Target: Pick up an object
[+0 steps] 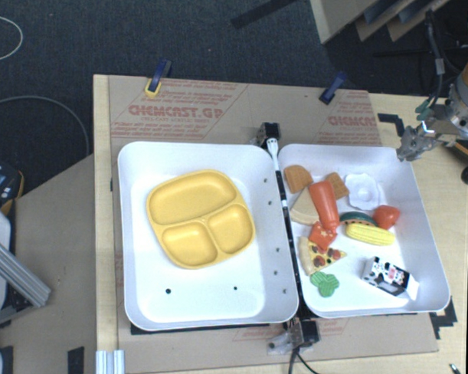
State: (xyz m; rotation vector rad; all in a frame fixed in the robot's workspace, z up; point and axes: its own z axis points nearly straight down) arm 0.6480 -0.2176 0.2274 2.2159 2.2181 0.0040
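Still pre-grasp, camera view: gripper [411, 147] hovers at right bin [428, 227] far-right corner, holding nothing; how far open, can't tell. Toys incl. corn [370, 234] sit mid-bin. Next: move over one, descend.

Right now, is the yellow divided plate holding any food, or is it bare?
Bare. The yellow divided plate lies flat in the left bin, all three compartments showing plain yellow. The toy food sits in the right bin.
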